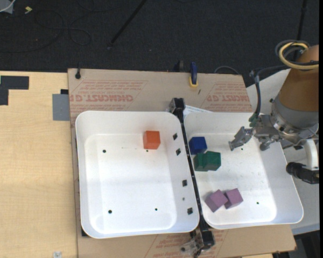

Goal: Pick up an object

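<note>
In the right bin [280,211] a blue cube [197,144] sits next to the divider, and a dark green block [208,160] touches it just below. Two purple blocks [216,200] [233,197] lie side by side near the front of that bin. An orange cube [151,140] rests alone at the back of the left bin [89,198]. My gripper [252,142] hangs over the back right part of the right bin, open, with nothing between its fingers. It is to the right of the blue cube and apart from it.
The arm's grey and orange body [301,90] fills the right edge above the bin. A black divider strip [184,160] runs between the bins. A blue clamp [193,74] stands on the cardboard behind them, and cables lie on the dark floor beyond.
</note>
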You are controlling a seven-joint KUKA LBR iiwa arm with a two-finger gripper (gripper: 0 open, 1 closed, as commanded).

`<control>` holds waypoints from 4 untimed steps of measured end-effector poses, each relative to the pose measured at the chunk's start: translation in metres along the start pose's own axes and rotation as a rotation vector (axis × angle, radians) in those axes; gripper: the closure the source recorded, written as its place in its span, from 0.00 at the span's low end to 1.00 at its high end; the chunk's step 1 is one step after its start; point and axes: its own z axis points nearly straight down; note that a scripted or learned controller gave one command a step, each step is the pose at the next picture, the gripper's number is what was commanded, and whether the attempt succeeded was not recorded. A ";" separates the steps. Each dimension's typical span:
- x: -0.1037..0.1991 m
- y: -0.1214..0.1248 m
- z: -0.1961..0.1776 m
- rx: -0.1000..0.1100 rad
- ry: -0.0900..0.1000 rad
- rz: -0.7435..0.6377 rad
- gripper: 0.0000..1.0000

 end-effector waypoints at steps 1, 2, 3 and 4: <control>0.019 -0.071 0.112 0.015 0.005 0.001 0.00; 0.028 -0.094 0.130 -0.001 0.000 0.000 0.00; 0.026 -0.093 0.119 -0.001 0.000 0.007 1.00; 0.108 -0.035 -0.004 -0.016 0.002 -0.011 1.00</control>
